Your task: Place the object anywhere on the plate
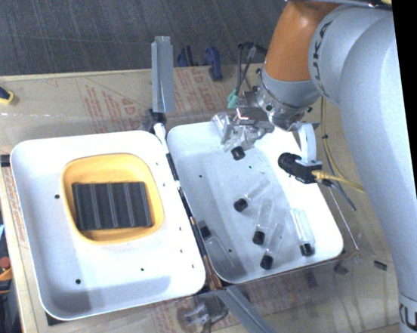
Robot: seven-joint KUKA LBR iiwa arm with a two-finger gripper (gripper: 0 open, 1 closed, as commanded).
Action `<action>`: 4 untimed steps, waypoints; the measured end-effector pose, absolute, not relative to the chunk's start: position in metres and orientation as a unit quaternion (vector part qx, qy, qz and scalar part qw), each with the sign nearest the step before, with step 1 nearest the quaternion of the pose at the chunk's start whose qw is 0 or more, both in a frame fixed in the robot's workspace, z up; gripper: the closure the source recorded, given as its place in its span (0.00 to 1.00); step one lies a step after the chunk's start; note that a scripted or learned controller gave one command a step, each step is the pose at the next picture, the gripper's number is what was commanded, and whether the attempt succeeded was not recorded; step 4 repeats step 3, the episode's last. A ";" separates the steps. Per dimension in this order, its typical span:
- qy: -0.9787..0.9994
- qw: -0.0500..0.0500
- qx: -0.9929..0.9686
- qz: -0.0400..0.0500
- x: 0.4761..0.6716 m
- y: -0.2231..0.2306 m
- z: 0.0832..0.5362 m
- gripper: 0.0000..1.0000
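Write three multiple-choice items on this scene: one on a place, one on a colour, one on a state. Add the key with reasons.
1. Where does the plate lie?
A. in the left bin
B. in the right bin
C. on the bench outside both bins

2. What colour is the plate's rim?
A. blue
B. yellow
C. green

3. How does the gripper stand to the plate?
A. it rests on the plate
B. it hangs over the left bin beside the plate
C. it is over the right bin, apart from the plate

Key:
1 A: the plate sits inside the left bin.
2 B: a yellow rim runs round its dark ribbed middle.
3 C: the gripper is at the far end of the right bin, where the clear vials with black caps lie.
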State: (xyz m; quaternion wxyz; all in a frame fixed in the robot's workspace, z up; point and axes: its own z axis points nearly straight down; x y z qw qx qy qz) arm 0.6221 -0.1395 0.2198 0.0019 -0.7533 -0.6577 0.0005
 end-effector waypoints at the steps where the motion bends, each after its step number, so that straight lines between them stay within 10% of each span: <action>1: -0.692 0.003 -0.722 0.002 0.608 -0.083 0.204 1.00; 2: -0.784 0.002 -0.621 0.002 0.613 -0.014 0.191 1.00; 3: -0.784 0.002 -0.621 0.002 0.613 -0.014 0.191 0.00; 4: -0.784 0.002 -0.621 0.002 0.613 -0.014 0.191 0.00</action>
